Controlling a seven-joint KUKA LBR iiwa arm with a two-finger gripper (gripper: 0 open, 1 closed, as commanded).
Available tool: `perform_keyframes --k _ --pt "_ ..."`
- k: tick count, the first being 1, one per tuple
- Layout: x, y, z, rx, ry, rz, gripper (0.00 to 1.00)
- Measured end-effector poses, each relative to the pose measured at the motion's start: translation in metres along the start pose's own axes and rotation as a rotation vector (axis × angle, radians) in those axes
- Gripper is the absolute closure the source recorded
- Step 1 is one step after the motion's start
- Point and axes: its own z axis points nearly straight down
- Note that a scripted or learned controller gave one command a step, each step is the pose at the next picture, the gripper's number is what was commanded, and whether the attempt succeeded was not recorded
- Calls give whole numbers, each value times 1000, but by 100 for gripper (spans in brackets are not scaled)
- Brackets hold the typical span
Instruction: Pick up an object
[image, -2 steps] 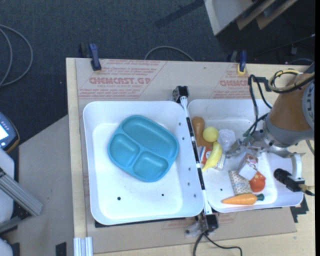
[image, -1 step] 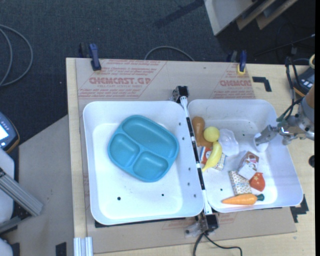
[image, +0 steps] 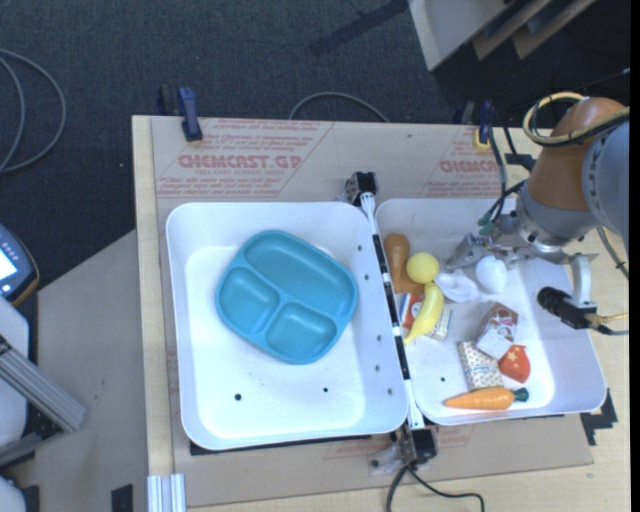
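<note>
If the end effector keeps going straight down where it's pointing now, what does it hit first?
Most likely the white egg-shaped object in the right bin, directly under the end effector. The yellow lemon and banana lie off to the side. Depth is hard to judge from this slanted view.

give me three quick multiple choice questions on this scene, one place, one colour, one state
1. Where does the carrot lie?
A. right bin, near edge
B. left bin
C. on the plate

2. What colour is the divided plate?
A. red
B. blue
C. green

3. How does the divided plate sit?
A. standing on edge
B. stacked on the banana
C. flat in the left bin

Answers: 1 A, it rests along the right bin's near wall. 2 B, its whole surface is blue. 3 C, it lies flat in the left bin, apart from the banana.
</note>
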Motion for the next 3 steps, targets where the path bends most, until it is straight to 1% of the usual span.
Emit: perform_keyframes --k 1,2,3 --pt "-2 -3 -12 2 0 3 100" --pt "64 -8 -45 8 5 0 100" --pt "115 -47 -124 3 4 0 100"
